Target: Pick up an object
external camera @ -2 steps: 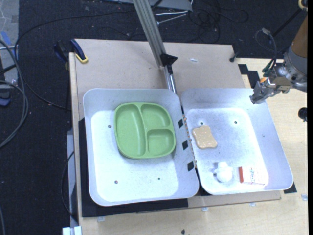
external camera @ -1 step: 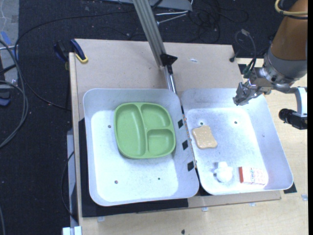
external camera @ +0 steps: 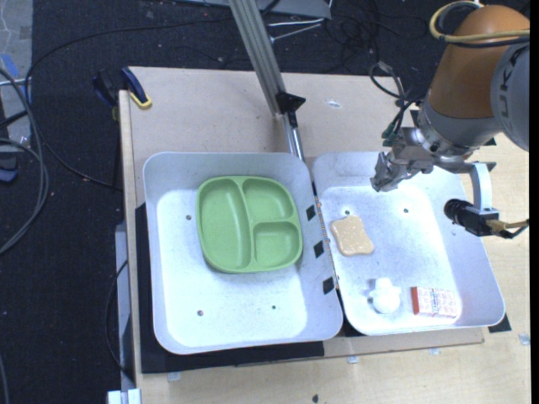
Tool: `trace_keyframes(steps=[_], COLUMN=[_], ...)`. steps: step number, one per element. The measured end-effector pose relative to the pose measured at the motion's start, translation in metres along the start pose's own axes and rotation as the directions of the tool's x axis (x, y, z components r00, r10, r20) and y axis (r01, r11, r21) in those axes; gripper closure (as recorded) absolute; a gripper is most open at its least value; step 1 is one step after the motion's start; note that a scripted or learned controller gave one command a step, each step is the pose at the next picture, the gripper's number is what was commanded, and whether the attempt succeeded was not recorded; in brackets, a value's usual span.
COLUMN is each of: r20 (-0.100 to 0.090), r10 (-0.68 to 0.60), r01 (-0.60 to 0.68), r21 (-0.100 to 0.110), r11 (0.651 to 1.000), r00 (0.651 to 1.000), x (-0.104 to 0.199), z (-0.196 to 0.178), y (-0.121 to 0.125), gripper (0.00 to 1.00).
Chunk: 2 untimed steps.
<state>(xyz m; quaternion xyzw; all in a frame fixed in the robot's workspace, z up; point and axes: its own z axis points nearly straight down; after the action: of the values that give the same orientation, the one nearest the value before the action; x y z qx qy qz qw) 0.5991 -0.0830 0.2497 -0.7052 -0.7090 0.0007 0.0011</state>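
Note:
In the right bin (external camera: 472, 263) lie a tan slice of toast (external camera: 351, 236) near its left side, a small white object (external camera: 385, 296) toward the front, and a red and white packet (external camera: 434, 302) at the front right. My gripper (external camera: 384, 178) hangs over the bin's far edge, above and to the right of the toast, with nothing seen in it.
The left bin (external camera: 177, 301) holds a green divided plate (external camera: 249, 223). A grey metal pole (external camera: 261, 49) slants down from the back to the gap between the bins. Wooden bench (external camera: 202, 108) shows behind both bins.

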Motion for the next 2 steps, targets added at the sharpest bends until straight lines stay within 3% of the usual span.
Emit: trace_keyframes(steps=[2], r20=[0.0], r10=[-0.001], r01=[0.001], r21=[0.0], r11=[1.0], r00=[1.0], x=[0.116], z=[0.0], y=[-0.018], gripper=[1.0])
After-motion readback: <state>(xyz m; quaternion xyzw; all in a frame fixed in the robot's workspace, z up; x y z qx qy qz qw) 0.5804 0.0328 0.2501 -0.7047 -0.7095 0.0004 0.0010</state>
